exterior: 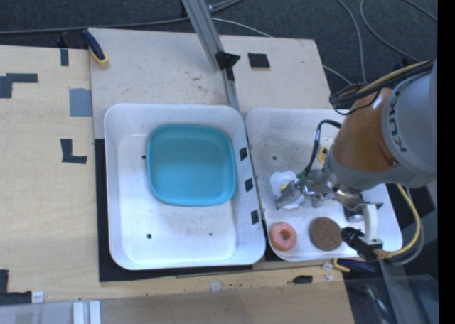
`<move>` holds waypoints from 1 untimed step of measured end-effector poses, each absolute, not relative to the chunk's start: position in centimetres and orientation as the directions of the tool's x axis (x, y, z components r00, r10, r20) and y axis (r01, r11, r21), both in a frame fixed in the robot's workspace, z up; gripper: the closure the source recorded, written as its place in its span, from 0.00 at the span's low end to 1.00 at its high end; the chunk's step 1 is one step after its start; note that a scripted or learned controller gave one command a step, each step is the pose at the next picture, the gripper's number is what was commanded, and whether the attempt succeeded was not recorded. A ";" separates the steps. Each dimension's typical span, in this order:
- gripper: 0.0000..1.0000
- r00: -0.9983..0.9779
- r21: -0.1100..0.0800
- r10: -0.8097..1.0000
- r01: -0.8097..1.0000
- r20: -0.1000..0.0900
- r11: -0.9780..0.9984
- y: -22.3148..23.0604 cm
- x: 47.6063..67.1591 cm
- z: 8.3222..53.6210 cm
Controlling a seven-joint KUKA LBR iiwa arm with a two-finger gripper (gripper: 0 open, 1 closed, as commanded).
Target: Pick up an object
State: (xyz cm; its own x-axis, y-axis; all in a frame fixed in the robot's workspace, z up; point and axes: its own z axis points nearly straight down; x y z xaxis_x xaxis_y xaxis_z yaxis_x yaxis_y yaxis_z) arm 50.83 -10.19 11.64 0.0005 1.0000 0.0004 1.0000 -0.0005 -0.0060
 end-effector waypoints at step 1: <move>0.00 0.000 0.001 1.000 1.000 -0.001 0.000 -10.2 50.9 8.9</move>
State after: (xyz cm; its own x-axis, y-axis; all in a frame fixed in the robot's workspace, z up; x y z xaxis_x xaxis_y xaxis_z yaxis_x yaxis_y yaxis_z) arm 50.85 -10.19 8.93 -0.0003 1.0000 -0.0006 1.0000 0.0003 0.0009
